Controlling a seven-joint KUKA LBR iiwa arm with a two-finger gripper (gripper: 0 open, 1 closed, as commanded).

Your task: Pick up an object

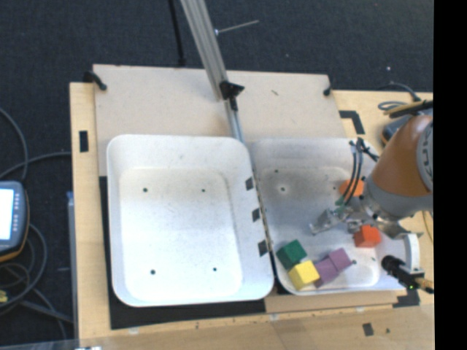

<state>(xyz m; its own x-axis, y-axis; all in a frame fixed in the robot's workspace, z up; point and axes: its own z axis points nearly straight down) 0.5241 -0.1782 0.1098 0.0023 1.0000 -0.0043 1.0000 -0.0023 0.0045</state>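
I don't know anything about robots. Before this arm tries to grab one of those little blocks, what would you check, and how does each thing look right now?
1. Blocks within reach: ok. Green block, yellow block, purple block and orange block all lie in the right bin.
2. Gripper over that bin: ok.
3. Gripper above a block: not ok, it sits over bare floor.
4. Jaws free of any block: cannot tell.
5. Room around the target: not ok for yellow and purple, which touch; ok for orange.

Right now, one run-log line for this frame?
arm: over right bin | gripper: above bin floor, no object seen between fingers | blocks: green, yellow, purple, orange in bin | pick: not yet done
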